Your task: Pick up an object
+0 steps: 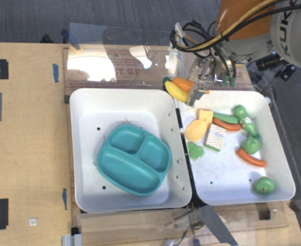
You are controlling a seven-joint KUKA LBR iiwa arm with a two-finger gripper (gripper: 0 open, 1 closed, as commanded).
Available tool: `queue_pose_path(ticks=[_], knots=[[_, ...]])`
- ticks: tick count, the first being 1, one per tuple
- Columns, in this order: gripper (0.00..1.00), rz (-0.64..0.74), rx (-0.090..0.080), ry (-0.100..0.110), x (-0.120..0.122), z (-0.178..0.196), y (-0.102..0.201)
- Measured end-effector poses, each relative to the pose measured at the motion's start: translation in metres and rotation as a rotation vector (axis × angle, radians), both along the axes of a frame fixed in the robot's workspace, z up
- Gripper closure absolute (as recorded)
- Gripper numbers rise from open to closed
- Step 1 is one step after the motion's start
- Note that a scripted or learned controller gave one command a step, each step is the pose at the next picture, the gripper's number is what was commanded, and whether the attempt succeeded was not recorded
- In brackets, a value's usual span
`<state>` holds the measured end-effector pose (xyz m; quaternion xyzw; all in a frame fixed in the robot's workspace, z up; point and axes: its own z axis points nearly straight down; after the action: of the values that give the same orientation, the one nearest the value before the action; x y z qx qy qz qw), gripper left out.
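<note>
Two shallow white bins: the left bin [84, 111] carries a teal divided plastic tray [134, 159]; the right bin [278, 152] has scattered toy food. Gripper [194, 94], at the right bin's back-left corner, touches a yellow-orange toy banana [178, 88]; its opening can't be judged.

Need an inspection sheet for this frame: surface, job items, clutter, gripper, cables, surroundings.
Surface: two white bins, left bin and right bin, on a wooden bench.
Job's things: toy food in the right bin, including a green apple, orange sausage and cheese wedge.
Clutter: teal divided plate in the left bin.
Gripper: gripper at the right bin's far left corner, beside a yellow-orange toy; finger state unclear.
Cables: black and yellow cables loop above the wrist.
Surroundings: grey carpet; blue tape.
</note>
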<state>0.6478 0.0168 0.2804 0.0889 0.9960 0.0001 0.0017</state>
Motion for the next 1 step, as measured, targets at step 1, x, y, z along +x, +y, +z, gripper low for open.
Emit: queue_pose_path(ticks=[1], knots=[[1.00,0.001,0.001,-0.011,0.0019,0.0133,0.0011]])
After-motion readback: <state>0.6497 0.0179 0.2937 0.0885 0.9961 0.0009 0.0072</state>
